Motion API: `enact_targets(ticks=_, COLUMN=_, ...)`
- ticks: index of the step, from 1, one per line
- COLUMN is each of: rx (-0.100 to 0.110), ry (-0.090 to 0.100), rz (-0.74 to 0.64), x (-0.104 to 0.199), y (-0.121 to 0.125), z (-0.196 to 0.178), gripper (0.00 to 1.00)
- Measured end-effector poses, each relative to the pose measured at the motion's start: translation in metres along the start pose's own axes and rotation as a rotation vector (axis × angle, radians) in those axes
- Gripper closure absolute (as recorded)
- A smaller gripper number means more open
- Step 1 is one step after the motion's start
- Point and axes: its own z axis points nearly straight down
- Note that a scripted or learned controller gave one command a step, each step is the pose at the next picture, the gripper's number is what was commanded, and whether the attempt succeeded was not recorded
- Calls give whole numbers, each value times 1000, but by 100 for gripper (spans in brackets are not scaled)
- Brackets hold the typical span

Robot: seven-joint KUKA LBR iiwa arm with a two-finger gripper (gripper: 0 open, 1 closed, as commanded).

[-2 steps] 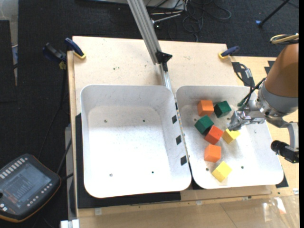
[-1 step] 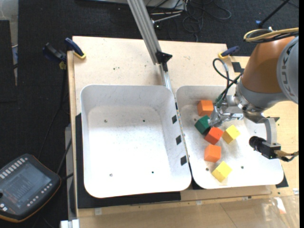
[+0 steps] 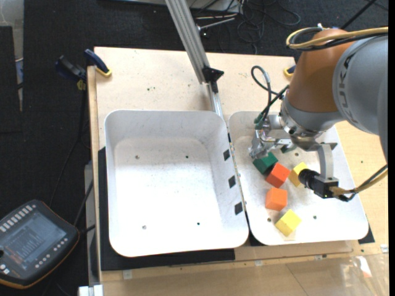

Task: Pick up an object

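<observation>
The right bin holds several small blocks. A green block lies near its left wall, touching a red-orange block on its right. An orange block lies below those two, and a yellow block sits near the bin's front. Another yellow block is partly hidden behind a black fitting. My gripper hangs under the orange wrist, just above the green block's upper edge. The view shows no block lifted off the bin floor.
The left bin stands beside the right one, their walls meeting at mid-bench. A slanted metal strut runs down to the bins' rear junction. Clamps sit at the bench's back left corner. A teach pendant lies off the bench, lower left.
</observation>
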Motion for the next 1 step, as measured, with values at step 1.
enact_targets(ticks=1, rx=2, ry=-1, rz=1, x=44, y=1, z=-1, gripper=100)
